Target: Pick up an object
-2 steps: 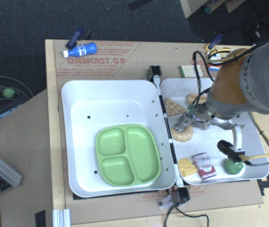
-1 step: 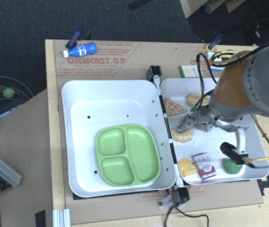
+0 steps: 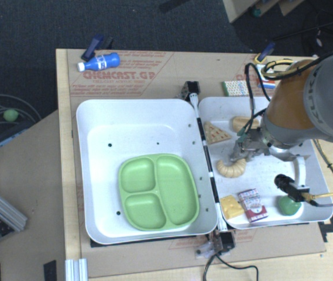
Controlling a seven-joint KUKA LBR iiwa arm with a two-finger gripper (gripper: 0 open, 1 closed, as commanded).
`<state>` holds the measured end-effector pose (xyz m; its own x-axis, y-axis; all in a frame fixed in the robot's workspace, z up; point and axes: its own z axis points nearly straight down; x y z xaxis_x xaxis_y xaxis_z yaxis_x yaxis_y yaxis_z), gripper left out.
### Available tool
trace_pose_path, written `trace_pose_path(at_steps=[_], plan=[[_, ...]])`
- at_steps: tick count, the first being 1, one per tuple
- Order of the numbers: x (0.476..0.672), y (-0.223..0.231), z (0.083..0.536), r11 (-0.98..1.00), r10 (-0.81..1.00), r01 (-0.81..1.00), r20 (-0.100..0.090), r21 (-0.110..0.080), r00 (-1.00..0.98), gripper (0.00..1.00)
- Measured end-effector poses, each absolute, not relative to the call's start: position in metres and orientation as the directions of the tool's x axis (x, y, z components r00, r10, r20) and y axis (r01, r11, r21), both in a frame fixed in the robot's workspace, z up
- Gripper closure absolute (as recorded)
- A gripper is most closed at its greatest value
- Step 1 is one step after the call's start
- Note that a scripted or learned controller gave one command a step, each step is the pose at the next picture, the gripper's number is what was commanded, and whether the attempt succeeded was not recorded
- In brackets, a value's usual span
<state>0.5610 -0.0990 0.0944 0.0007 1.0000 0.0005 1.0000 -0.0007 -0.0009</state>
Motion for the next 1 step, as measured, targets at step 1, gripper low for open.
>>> trace_pose_path(at_steps=[1], plan=[[0.5378, -0.0305, 0.3016, 0.001, 1.0, 1.0, 0.0, 0.002, -0.001, 1.0]])
